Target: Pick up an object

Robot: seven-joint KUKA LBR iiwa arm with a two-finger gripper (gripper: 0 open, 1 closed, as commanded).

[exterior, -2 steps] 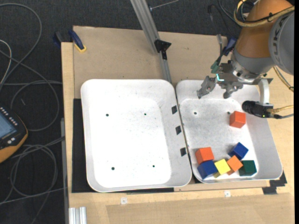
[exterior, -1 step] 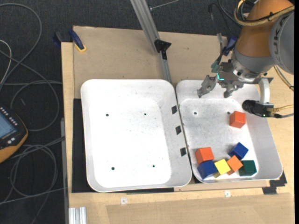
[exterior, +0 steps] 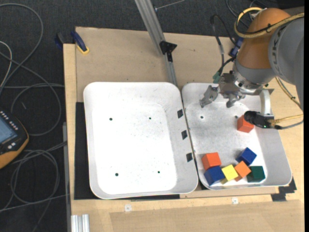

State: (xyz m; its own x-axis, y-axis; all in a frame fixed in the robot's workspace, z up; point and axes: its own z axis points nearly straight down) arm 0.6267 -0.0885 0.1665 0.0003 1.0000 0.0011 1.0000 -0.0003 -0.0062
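Fingers (exterior: 221, 98) spread wide apart are what we see first, two grey prongs angled down over the far end of the right bin (exterior: 270, 144), with nothing between them and no block touching either one. We cannot tell whether their tips meet the bin floor or hang just above it, since the slanted view gives no clear gap. Much of the wrist is hidden under the arm (exterior: 273, 42), whose orange band blocks the joint behind it and whose grey body is cut off at the right side.

We find the blocks all in the right bin. An orange-red block (exterior: 245, 124) lies alone near the bin's right wall, apart from the fingers. At the near end sits a cluster: an orange block (exterior: 211, 159), a blue block (exterior: 214, 175) just beside it, a yellow block (exterior: 230, 172), a second orange block (exterior: 243, 169), a second blue block (exterior: 247, 155) and a green block (exterior: 257, 173), packed so closely that we cannot say which faces touch.

The left bin (exterior: 96, 129) rests beside it on the worktop (exterior: 116, 52).
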